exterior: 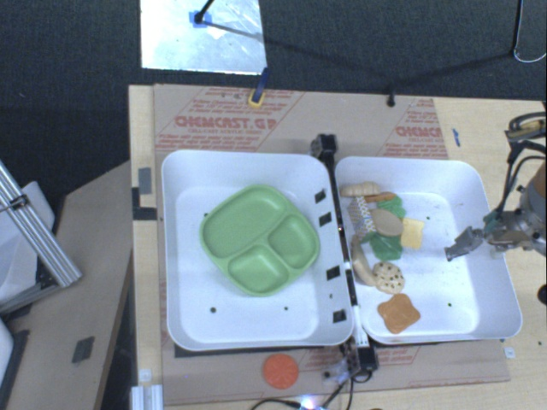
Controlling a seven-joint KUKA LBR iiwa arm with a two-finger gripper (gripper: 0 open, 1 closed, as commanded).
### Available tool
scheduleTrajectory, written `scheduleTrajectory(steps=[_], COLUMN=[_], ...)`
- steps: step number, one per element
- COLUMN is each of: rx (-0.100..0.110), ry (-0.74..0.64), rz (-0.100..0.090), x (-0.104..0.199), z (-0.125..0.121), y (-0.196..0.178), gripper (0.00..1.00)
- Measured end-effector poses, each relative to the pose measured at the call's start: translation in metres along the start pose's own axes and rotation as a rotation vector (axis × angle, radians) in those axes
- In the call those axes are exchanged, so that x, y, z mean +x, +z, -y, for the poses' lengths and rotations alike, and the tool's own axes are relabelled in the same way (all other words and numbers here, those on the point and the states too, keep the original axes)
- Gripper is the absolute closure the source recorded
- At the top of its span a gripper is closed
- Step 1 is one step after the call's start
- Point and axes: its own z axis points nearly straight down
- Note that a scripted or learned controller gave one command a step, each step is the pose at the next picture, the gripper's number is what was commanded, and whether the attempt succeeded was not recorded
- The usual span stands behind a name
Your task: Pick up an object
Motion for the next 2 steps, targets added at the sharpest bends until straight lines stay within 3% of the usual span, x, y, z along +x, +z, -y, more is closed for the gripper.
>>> scheduleTrajectory(steps=[1, 2], rx=[-0.010, -0.006], ry=[-0.003, -0.002], rz=[0.003, 0.001], x=[0.000, 0.003], z=[-0.003, -0.005], y=[-0.005, 0.057], gripper=[0.00, 0.00])
